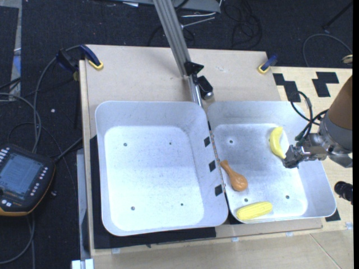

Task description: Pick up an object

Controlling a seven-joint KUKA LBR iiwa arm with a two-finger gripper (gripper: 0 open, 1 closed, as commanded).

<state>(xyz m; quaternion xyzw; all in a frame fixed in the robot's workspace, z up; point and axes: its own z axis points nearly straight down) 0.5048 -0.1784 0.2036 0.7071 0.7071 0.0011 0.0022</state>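
Note:
The right bin holds a yellow banana near its far right side, an orange-brown maraca-shaped toy near the left wall, and a yellow corn cob by the front edge. My gripper hovers at the bin's right side, just below and right of the banana. Nothing shows between its tips.
The left bin lies beside the right one. A metal pole slants up from the bench's back middle. Yellow clamps sit at the back corners. A pendant rests off the bench at left.

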